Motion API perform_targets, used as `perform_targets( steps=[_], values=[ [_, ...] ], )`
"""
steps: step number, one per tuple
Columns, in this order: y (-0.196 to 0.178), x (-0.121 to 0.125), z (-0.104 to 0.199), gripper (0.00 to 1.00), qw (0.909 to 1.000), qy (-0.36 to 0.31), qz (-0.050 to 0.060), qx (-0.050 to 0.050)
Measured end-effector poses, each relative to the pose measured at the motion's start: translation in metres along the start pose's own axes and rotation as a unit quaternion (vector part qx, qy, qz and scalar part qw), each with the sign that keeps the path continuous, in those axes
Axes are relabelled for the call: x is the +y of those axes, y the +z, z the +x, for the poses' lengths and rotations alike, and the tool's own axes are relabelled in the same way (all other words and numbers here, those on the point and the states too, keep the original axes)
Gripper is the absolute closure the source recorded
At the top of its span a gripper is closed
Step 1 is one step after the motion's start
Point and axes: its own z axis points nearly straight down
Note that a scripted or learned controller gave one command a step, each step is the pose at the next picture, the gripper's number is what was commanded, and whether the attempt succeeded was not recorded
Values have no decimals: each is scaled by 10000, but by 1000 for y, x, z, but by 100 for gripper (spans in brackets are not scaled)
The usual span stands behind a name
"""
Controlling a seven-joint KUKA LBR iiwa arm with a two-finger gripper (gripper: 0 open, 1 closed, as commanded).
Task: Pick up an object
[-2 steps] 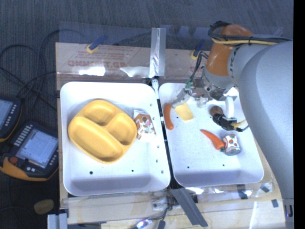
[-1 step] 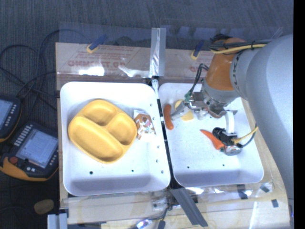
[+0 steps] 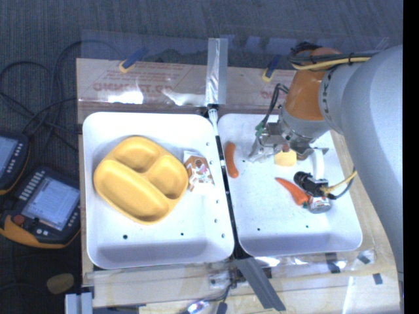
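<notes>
Red lettering runs across the clear sheet (image 3: 152, 81) behind the bins, too blurred to read; the small packet (image 3: 198, 169) carries an orange and white print, also unreadable. The left white bin (image 3: 163, 242) holds a yellow lobed tray (image 3: 139, 178), with the packet touching its right side by the bin's right wall. The right white bin (image 3: 275, 233) holds an orange sausage-shaped piece (image 3: 230, 159) by its left wall, a red-orange pointed piece (image 3: 289, 189) and a small yellow block (image 3: 285, 158). The claw (image 3: 270, 141) hangs low in this bin's far part, just beside the block; whether it is spread or pressed together cannot be told.
</notes>
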Motion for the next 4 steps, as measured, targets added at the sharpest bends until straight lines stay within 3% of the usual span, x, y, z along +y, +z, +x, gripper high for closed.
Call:
perform_targets(
  steps=[1,2,3,4],
  values=[
    [11,26,-66,100,10000,-9,-4,8],
    [10,-25,-128,100,10000,1,6,-9],
    [9,-20,-112,0,9999,-81,16,97],
    [14,44,-83,0,10000,-23,25,5]
  ],
)
